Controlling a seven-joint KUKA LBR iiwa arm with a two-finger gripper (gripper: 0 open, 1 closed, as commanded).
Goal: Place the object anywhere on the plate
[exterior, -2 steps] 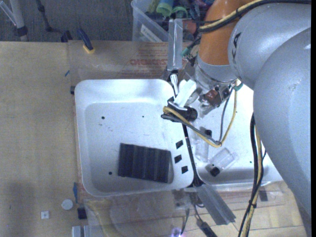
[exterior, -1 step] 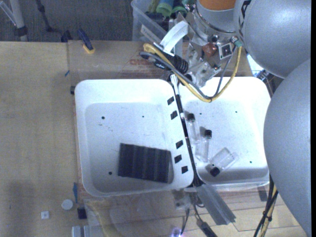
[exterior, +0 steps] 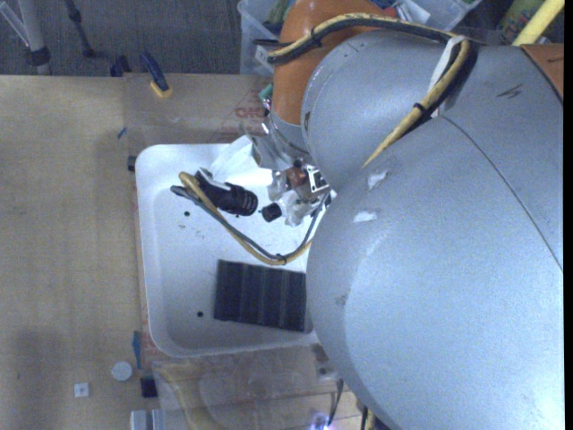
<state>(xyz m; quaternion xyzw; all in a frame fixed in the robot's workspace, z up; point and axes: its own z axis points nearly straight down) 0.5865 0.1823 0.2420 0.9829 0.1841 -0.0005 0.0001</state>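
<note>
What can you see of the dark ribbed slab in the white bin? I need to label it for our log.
The dark ribbed slab is a flat, roughly rectangular piece, near black, with parallel grooves running across its short way. It lies flat on the floor of the white bin, toward the near wall, slightly skewed. Its right edge runs under the grey arm. Nothing visibly touches its top.

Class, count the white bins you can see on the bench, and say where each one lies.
1: a shallow white plastic bin at centre-left, partly covered by the grey arm. Another may be hidden beneath it.
</note>
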